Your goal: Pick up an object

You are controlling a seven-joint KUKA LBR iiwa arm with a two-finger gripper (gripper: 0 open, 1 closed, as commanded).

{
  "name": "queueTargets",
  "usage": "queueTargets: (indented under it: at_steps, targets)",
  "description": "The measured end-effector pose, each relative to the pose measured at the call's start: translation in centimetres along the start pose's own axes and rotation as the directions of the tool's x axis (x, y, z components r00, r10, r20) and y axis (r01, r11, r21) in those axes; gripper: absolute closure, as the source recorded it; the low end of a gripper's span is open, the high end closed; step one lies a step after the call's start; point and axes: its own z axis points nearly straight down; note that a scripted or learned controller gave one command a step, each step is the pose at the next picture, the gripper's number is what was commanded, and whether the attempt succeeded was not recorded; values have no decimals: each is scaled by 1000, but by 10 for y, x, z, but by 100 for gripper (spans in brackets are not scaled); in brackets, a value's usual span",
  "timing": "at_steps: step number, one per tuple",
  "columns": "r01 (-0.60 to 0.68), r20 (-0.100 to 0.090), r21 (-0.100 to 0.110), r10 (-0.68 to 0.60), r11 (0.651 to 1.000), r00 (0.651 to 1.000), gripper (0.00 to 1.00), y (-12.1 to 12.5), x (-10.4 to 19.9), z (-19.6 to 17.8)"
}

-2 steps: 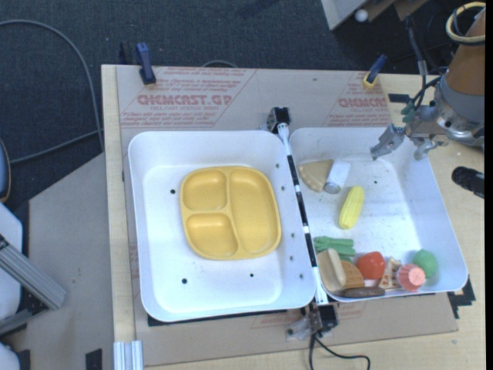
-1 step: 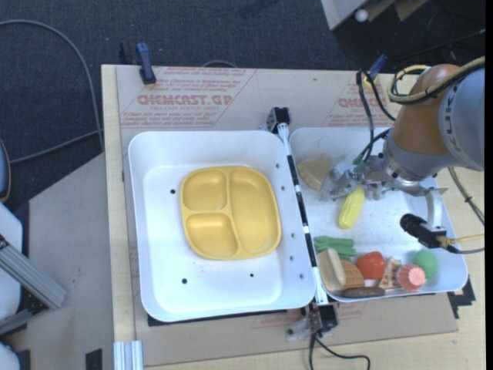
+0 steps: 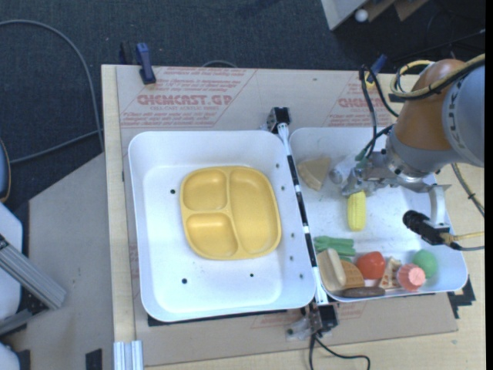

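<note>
Bright, even overhead light washes the two shallow white plastic bins (image 3: 146,230) almost to glare. A thin soft shadow edges the yellow three-compartment plastic tray (image 3: 230,211) toward six o'clock. The dark carpet toward twelve o'clock stays dim; focus is slightly soft throughout.

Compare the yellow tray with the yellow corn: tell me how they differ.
The tray lies in the left bin; the corn lies in the right bin, just below the gripper.
The tray is broad, flat and split into three compartments; the corn is a small narrow cob.
The tray has its bin to itself; the corn shares its bin with other toy food.
Both are yellow.
</note>
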Motion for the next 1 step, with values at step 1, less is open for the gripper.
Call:
queueTargets:
  at_steps: [1]
  targets:
    - [1, -1, 0, -1, 1000, 1000, 100, 49, 93, -83]
